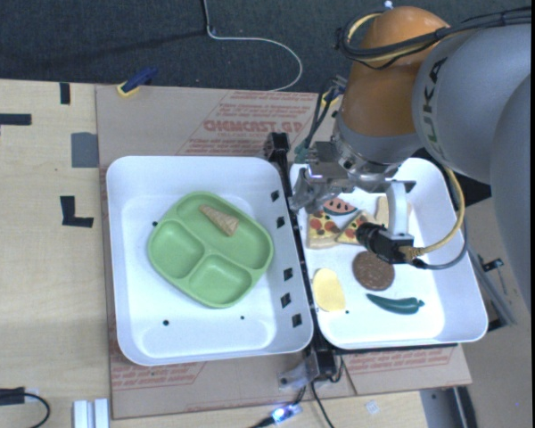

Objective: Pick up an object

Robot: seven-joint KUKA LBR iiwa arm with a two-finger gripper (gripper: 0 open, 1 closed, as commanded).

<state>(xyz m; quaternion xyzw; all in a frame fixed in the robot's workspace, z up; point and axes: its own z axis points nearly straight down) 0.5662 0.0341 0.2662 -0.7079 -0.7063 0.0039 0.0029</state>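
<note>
1. Toy food lies in the right bin (468, 324), right of centre in the frame: a watermelon slice (341, 208), two pizza slices (321, 228) (349, 230) just below it, a brown cookie (374, 271), a yellow piece (329, 291) toward the bin's lower left, and a dark green pepper (395, 303) near the lower middle.
2. Cookie and pepper are near each other but apart; the yellow piece sits close to the wall shared with the left bin.
3. Gripper (314, 184) hangs over the upper left corner of the right bin, just above and left of the watermelon slice. Whether its jaws are apart or together cannot be told from this angle, and nothing is seen between them.
4. Arm (481, 87) comes in from the upper right of the frame, its orange band (388, 69) above the wrist, covering the bin's upper part.
5. Left bin (134, 328) at frame centre holds a green divided plate (209, 250), tilted diamond-wise.
6. Tan cone (220, 218) rests in the plate's upper compartment.
7. Both bins sit on a cardboard sheet (232, 123) on the bench.
</note>
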